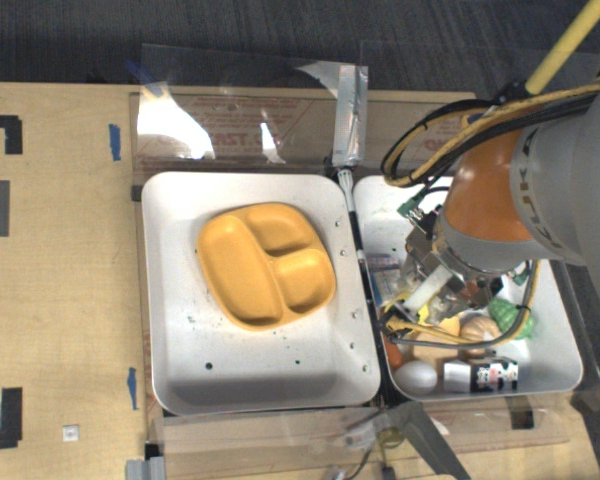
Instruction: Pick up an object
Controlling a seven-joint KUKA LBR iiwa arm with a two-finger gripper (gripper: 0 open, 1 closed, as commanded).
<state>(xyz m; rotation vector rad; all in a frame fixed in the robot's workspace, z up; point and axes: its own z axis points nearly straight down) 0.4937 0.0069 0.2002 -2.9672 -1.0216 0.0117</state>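
Overhead, two shallow white bins were seen side by side on the bench. The left bin (170, 298) was occupied by a yellow divided plate (267, 264), lying flat near its middle with three compartments facing up. The right bin (555, 353) was crowded with small objects: a silvery ball (416, 376) near the front left corner, a dark bottle with a white cap (480, 375) lying on its side just beside the ball, a tan rounded object (478, 328) behind the bottle, and a green item (508, 315) beside that. Yellow and white pieces were heaped near the bin's left wall. The grey arm (570, 183), with its orange band, was reached in from the right, and the gripper (435, 286) was lowered over the heap. Whether anything was grasped could not be told, the tool being hidden by the wrist and clutter.
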